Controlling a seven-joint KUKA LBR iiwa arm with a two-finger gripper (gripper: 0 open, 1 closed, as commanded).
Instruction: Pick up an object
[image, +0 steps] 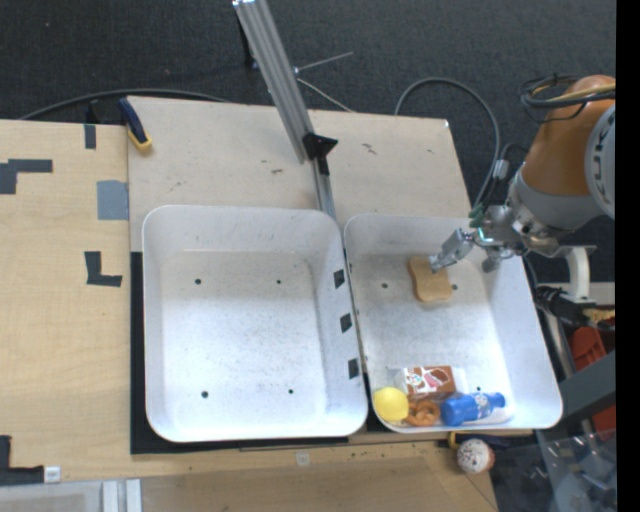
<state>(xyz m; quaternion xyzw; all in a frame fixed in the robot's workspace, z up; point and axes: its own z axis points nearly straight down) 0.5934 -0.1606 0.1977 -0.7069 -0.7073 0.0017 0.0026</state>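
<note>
- I take the right bin (520, 300) as my landmark; it sits edge to edge with the left bin (160, 300) on the bench (230, 150), so the arm entering from the right can reach both.
- The end effector (450, 254) hangs over the upper middle of the right bin, its tip just above the tan block (433, 281). I judge this block to be the pick target, since the tool lines up with it and nothing crowds it.
- I cannot tell whether the end effector is released or clenched. It looks to touch the block's top edge, but I see nothing between its parts, so I do not count the block as held.
- The tan block lies flat on the floor of the right bin, well apart from the clutter along that bin's near wall.
- That clutter is 4 things packed together: a yellow ball (391, 404), a red-and-white packet (430, 381), a blue bottle (472, 406) and an orange piece (423, 416). Packed so tightly, they look harder to pick singly.
- A small ball (474, 456) rests just outside the right bin's near corner.
</note>
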